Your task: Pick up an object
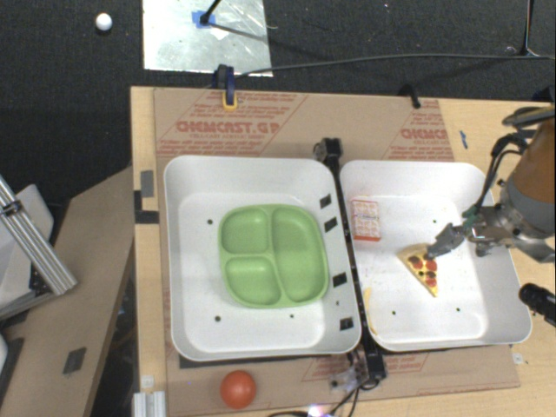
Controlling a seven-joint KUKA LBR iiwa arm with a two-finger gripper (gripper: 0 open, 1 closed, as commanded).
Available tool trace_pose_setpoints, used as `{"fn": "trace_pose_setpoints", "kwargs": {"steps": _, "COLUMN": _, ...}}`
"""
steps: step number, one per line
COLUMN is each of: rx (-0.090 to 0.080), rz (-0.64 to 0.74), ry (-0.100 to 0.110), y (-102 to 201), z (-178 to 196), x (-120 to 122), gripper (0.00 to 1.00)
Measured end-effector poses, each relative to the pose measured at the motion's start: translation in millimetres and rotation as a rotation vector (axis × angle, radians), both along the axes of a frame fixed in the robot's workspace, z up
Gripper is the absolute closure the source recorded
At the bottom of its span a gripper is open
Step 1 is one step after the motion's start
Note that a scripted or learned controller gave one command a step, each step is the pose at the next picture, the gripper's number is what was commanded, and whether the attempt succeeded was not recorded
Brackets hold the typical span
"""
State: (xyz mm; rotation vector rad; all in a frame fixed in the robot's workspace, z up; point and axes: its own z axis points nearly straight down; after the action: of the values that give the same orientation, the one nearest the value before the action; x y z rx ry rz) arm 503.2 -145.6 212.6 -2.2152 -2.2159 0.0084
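My pincer (440, 241) sits low in the right bin (460, 324), tip just beside the pizza slice (423, 269); open or closed, cannot tell. Green divided plate (272, 255) in left bin (187, 320).

Arm (532, 200) cut off at right edge, claw (441, 243) fingers too small to read (blurred).

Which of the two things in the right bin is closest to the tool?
The pizza slice: the tool sits right at its upper edge. The small red-and-white packet lies farther left, near the bin's divider.
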Motion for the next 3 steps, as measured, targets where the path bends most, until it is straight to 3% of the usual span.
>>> {"fn": "trace_pose_setpoints", "kwargs": {"steps": 1, "rx": -0.002, "rz": 0.003, "ry": -0.01, "y": 0, "z": 5, "x": 3, "gripper": 0.0}}
{"fn": "trace_pose_setpoints", "kwargs": {"steps": 3, "rx": -0.001, "rz": 0.001, "ry": -0.008, "y": 5, "z": -86, "x": 4, "gripper": 0.0}}
